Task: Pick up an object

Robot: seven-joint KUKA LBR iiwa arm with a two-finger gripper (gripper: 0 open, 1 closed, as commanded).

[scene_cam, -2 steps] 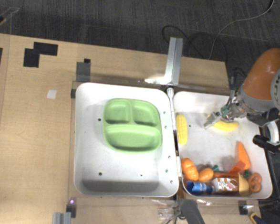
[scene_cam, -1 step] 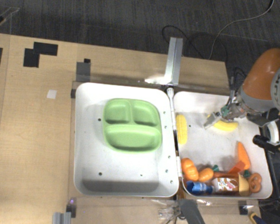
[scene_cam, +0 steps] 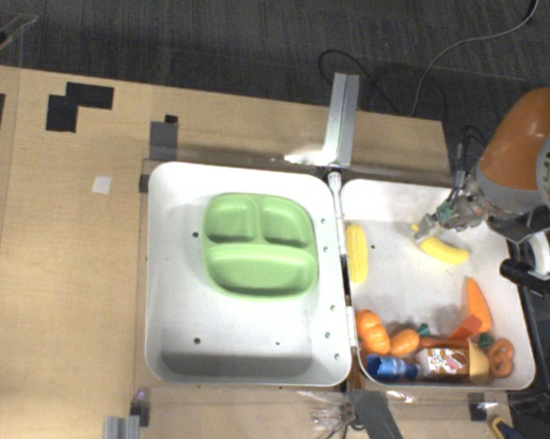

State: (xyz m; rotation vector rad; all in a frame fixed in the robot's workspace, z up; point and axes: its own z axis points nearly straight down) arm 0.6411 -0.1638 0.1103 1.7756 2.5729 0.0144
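The arm is built of rounded, smooth-shelled segments. Its largest visible part is a bulging orange band, glossy, with a soft highlight on its far side. To the right of the band sits a pale grey shell with a curved edge, and below the band a darker grey collar rings the wrist. From that collar a small metallic gripper juts to the left, made of silvery and dark pieces too small to tell apart. A thin dark cable runs along the band's left side down to the gripper. Near the right edge, black parts and a white curved piece adjoin the grey housing
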